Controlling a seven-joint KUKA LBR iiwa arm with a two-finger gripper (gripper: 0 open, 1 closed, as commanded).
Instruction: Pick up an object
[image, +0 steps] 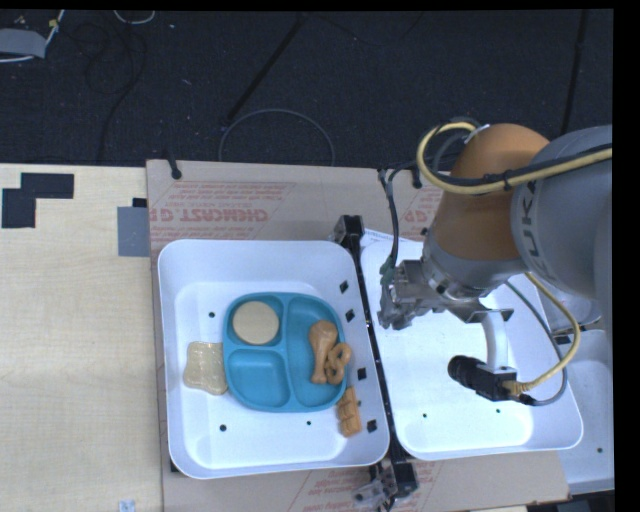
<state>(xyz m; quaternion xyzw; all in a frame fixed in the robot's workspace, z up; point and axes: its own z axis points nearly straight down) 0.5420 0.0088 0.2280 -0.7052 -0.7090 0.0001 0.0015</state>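
The end effector (392, 312) hovers over the right bin (450, 435), near the divider; its opening cannot be told. Food sits on the blue tray (262, 385) in the left bin (190, 290), within reach for picking.

Robotics lab setup: industrial grey arm (560, 210) with orange band over a pale wood bench (70, 340), two white bins (180, 290) seated on printed cardboard (260, 200), loose cables (270, 130) trailing across dark carpet (200, 80) behind, black tape marks (40, 195) on the bench top.
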